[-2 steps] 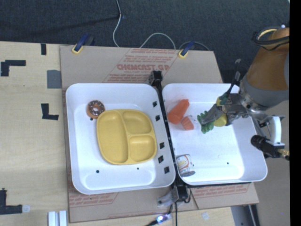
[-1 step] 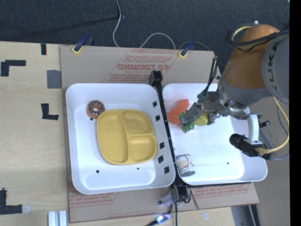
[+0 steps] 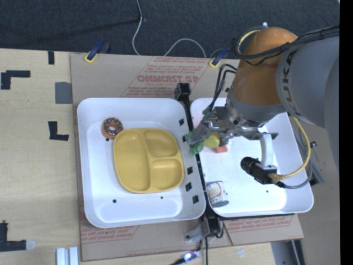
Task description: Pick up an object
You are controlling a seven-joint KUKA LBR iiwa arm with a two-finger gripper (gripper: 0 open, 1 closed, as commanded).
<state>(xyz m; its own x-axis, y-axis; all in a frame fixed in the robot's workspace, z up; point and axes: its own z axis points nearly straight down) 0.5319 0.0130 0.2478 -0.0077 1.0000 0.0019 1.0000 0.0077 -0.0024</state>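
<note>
On the bench stood two shallow white bins side by side on a sheet of printed cardboard [image 3: 165,76], and over the right bin [image 3: 287,200] hung the grey arm [image 3: 309,87] with its orange band [image 3: 265,65], reaching in from the right side. Its bulk covered much of that bin's far half. The left bin [image 3: 94,203] carried a yellow divided plate [image 3: 148,160], three compartments, lying about the middle and a little toward the near edge. Just beyond the plate's far-left corner, close to it, sat a small chocolate doughnut [image 3: 112,127]. The gripper [image 3: 199,139] was down at the right bin's left edge, by the divider between the bins, and I could not tell how its fingers stood, wide or narrow. Right beside it lay a small clutch of toy pieces: a yellow-green piece [image 3: 212,142] and an orange one [image 3: 221,148] touching it. Near the right bin's near-left corner lay a small white packet [image 3: 215,191] with red print.
</note>
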